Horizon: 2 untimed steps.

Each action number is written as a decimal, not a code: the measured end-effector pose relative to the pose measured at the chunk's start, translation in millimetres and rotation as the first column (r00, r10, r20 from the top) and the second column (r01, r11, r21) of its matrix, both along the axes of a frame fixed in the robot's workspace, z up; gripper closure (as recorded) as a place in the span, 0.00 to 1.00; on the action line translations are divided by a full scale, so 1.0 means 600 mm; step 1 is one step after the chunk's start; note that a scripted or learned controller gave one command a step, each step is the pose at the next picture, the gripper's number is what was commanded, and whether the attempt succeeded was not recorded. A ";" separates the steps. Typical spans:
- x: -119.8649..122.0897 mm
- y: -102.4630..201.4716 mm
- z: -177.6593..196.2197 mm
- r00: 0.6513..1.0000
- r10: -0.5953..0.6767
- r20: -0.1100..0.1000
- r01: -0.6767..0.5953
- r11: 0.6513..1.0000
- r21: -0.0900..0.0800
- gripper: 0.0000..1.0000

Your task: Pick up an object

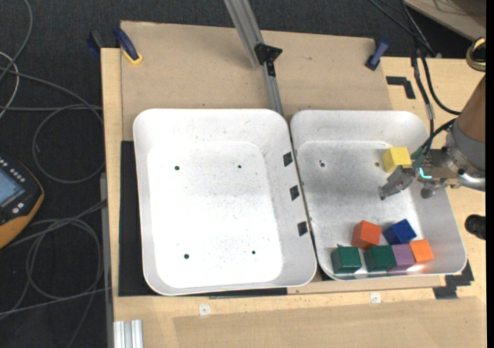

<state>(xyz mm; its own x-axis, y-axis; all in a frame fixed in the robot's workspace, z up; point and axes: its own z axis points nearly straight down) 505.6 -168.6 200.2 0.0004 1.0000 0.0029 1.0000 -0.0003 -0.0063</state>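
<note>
The right bin (pixel 332 138) holds several small blocks. A yellow block (pixel 397 157) lies near its right wall, just behind my gripper (pixel 407 188). The gripper reaches in from the right and hangs over the bin floor, open, with nothing between its fingers (pixel 389 187). Along the front wall sit a red block (pixel 367 233), a blue block (pixel 400 231), an orange block (pixel 421 250), a purple block (pixel 403 257) and two green blocks (pixel 380 259) (pixel 347 259), clustered together in front of the gripper.
The left bin (pixel 208 200) sits beside the right one, joined by black clips (pixel 293 192). A slanted metal rail (pixel 247 22) rises from the back of the bench. Cables lie on the floor to the left.
</note>
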 end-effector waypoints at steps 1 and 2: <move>0.002 0.000 0.004 1.000 0.001 0.006 -0.001 1.000 -0.002 0.00; 0.009 0.009 -0.070 1.000 0.000 0.001 0.000 1.000 0.000 0.00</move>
